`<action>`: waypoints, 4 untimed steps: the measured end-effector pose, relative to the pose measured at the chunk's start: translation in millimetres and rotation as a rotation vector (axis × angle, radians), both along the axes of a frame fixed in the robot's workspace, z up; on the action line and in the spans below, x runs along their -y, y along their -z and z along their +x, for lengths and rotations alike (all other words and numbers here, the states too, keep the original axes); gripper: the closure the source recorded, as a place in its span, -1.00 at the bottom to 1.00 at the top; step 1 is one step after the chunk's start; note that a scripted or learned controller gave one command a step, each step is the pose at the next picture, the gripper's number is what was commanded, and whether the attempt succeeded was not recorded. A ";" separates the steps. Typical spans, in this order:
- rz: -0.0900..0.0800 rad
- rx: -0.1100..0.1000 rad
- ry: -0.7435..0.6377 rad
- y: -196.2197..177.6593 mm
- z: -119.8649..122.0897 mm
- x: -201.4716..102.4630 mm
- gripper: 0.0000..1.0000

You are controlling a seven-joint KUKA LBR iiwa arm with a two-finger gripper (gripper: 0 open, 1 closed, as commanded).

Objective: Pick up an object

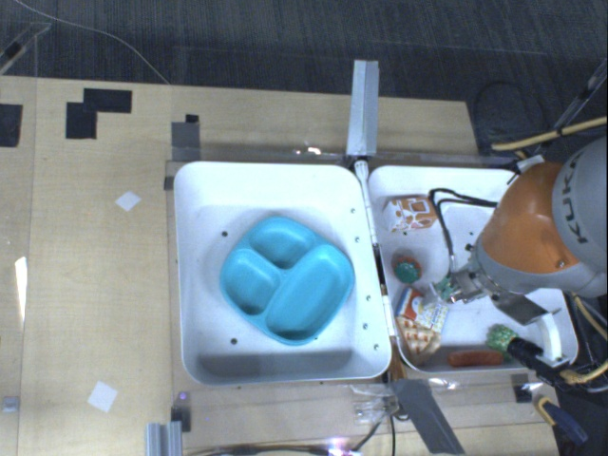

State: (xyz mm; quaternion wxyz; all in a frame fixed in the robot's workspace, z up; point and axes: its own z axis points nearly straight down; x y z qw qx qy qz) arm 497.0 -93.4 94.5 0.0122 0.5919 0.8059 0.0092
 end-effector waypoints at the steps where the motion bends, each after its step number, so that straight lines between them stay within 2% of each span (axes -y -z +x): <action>1: -0.010 0.002 0.009 0.0 -0.6 6.7 -1.00; 2: -0.012 -0.016 -0.386 -10.9 10.6 0.7 -1.00; 3: -0.008 -0.016 -0.388 -20.7 12.0 -1.0 1.00; 4: -0.010 -0.017 -0.396 4.9 86.8 -1.6 1.00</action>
